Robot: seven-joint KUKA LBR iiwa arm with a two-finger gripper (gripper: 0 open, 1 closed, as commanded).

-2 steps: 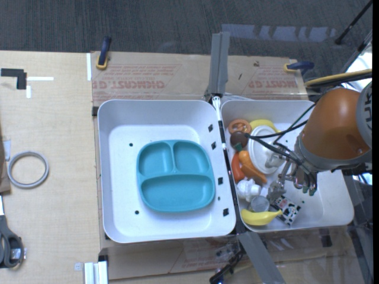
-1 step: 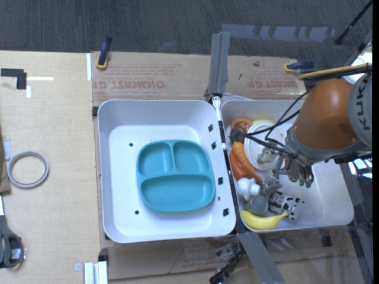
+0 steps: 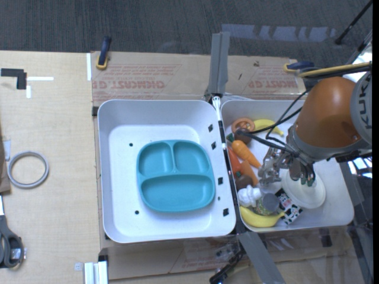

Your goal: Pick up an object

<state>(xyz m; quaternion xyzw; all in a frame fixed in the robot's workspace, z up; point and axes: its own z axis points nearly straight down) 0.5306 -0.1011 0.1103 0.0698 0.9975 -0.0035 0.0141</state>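
- Camera view, frame bottom: a banana (image 3: 260,218) lies against the right bin's (image 3: 337,218) near wall, cramping any approach from that side.
- Lower right: the gripper (image 3: 277,171) hangs low over the toy pile; finger state I cannot tell.
- Beyond: a carrot (image 3: 245,153) lies clearer.
- Centre: the teal divided plate (image 3: 176,176) sits in the left bin (image 3: 112,158).

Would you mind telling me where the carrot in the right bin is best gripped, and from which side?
Probably the carrot is best taken across its thicker middle, coming straight down from above. It lies flat and slanted among other toys by the right bin's left wall, so the gripper should close across its narrow width, not along it.
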